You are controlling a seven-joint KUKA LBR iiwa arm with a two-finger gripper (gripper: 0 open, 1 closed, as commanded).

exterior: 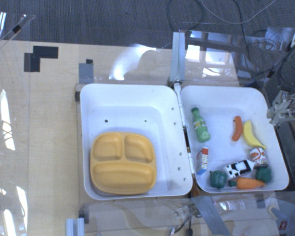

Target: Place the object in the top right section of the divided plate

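Gripper (284, 108) hangs at the right bin's edge; whether it's open, I can't tell. I'd take the green bottle (200, 125) across its waist: probably light, stiff, slippery plastic.

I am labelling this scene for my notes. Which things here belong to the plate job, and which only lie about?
Belong to the job:
yellow divided plate in the left bin
gripper at the right bin's edge

Possible objects, none chosen yet:
green bottle, sausage, banana, toy cow, carrot
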